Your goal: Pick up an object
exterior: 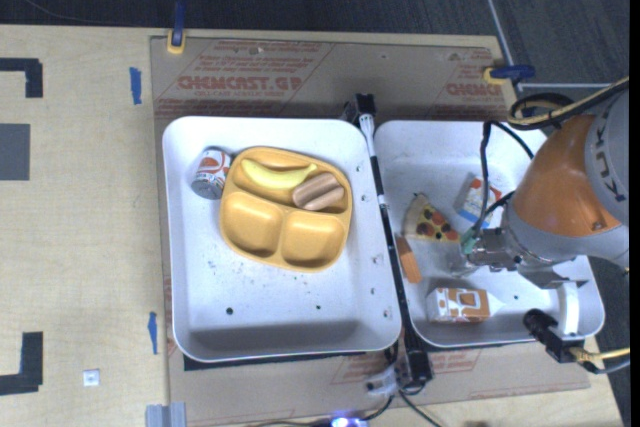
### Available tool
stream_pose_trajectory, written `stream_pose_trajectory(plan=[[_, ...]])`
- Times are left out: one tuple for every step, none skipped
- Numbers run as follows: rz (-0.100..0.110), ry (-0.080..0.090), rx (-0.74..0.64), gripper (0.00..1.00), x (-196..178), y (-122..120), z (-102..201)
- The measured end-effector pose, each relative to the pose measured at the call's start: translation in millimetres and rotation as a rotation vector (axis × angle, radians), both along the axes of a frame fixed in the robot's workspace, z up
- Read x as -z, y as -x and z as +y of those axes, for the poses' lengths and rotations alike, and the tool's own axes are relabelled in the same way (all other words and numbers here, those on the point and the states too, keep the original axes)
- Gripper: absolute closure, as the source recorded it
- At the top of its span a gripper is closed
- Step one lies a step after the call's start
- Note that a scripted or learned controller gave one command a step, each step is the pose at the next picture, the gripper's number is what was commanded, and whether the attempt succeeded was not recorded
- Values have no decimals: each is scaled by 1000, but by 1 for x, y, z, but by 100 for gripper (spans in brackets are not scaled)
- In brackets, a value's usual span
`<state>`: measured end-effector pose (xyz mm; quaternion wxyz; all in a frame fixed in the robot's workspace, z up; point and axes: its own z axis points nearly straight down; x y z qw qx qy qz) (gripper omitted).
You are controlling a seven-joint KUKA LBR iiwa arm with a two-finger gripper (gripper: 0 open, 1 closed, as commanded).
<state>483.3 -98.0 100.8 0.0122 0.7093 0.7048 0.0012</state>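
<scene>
Two white bins stand side by side on the worktop. The left bin holds one yellow compartment tray, one small can touching the tray's left edge, and, in the tray's upper compartment, one banana and one sausage lying just beside each other.

The right bin holds four loose items: one pizza slice, one carrot near the dividing rim, one small orange-and-white carton toward the near wall, and one bottle with a red cap.

One grey arm with an orange band reaches in over the right bin. The gripper sits low near the bin's middle. Whether its fingers are spread or closed cannot be told; they are too dark and small to make out. Nothing can be seen between them.

Relative to the gripper: pizza slice just to its left and slightly above, bottle just above, carton below, carrot further left.
</scene>
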Motion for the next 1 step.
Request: stream_pose_trajectory(plan=[[0,0,0,0,0,0,0]])
